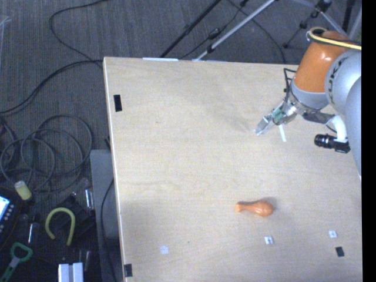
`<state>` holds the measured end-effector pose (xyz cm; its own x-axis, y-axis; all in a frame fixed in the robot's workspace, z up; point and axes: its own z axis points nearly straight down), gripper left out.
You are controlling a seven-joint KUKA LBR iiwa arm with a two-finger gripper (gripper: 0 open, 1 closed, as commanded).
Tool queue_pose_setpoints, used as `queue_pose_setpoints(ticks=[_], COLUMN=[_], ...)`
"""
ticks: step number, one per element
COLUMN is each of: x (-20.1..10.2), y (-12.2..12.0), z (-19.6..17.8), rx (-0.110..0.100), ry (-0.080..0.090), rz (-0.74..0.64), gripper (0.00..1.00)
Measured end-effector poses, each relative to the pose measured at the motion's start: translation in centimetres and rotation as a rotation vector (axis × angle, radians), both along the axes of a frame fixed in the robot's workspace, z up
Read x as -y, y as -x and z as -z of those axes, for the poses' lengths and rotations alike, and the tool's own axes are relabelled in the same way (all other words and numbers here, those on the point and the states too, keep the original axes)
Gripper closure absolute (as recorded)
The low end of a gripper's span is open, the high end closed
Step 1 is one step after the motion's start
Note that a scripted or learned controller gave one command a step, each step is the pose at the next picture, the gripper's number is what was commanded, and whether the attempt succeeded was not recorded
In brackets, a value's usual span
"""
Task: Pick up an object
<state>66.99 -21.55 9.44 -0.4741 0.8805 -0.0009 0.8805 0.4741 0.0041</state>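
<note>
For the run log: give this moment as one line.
gripper: open, above bare bench, holding nothing | orange pear-shaped object: lying on bench, nearer the camera than gripper, apart from it | pick: not yet done

Pale, light-wood bench top (194,157) carried small black (117,103) and white (268,239) markers. An orange, pear-shaped object (256,208) lay at lower right. The grey arm (346,87) bore an orange band (320,63) at upper right. Dark grey carpet (53,51) showed black cables (47,145) and a yellow-green hook (60,221) at lower left.
</note>
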Motion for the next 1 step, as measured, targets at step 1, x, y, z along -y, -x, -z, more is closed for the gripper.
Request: queue_pose_setpoints(ticks=[1], x=[-2.76], y=[0.07], z=[-6.57], rx=[-0.002], ry=[0.000], rz=[0.119], gripper=[1.00])
